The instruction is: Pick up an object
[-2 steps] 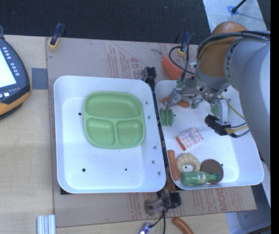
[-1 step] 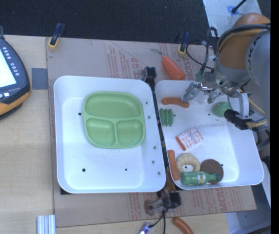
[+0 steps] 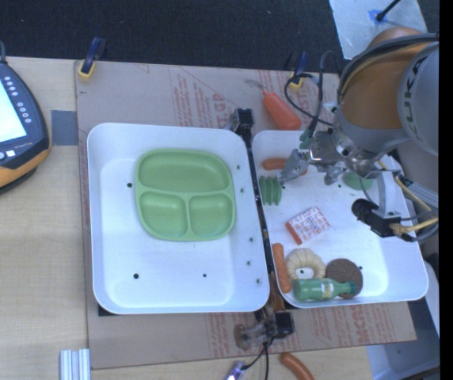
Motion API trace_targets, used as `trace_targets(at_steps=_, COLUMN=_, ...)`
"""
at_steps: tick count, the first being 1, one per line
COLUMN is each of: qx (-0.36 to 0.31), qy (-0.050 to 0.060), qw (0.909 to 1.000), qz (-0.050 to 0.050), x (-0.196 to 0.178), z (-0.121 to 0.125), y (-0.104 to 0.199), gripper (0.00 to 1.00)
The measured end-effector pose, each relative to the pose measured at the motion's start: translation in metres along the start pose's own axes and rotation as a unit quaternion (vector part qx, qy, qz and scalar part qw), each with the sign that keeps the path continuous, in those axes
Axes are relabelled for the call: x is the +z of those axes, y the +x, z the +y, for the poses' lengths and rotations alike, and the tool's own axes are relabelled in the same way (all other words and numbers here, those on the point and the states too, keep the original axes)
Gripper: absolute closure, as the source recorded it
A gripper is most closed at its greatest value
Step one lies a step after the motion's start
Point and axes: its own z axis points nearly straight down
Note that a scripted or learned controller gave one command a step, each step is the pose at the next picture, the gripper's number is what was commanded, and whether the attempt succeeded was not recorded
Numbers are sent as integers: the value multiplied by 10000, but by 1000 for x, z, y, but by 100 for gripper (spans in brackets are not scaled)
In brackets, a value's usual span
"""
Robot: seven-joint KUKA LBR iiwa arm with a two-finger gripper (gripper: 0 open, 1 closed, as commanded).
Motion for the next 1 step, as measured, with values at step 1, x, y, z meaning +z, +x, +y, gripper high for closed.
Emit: trace_targets(at_steps=1, qx=10, qy=3, qw=10000, qz=-3, x=82, z=-49, y=-34, gripper=0)
